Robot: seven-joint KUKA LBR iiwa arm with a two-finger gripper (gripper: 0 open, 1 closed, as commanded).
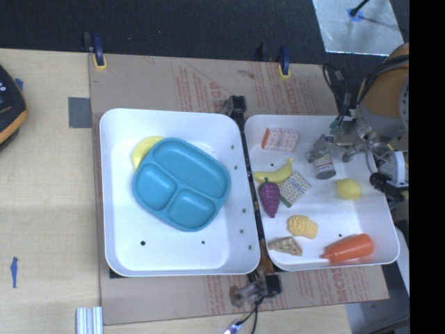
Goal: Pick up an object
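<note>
Left bin (118, 186): my way is open along its rim; blue plate (182, 184) fills the middle.
Right bin (375, 221): crowded; lemon (348, 188), corn (302, 225), carrot (350, 248) hem bare floor between them.

The right bin (389, 245) holds the things to pick. A small grey can (323, 166) stands right at the gripper (332, 147), just below its tip. A yellow lemon (348, 188) lies near, below and to its right. A red-and-white carton (279, 140) lies to its left. A banana (274, 174), purple grapes (270, 197) and a checkered packet (294, 187) sit lower left. Corn (302, 226), a tan wedge (285, 245) and an orange carrot (349, 248) lie farthest below.
</note>
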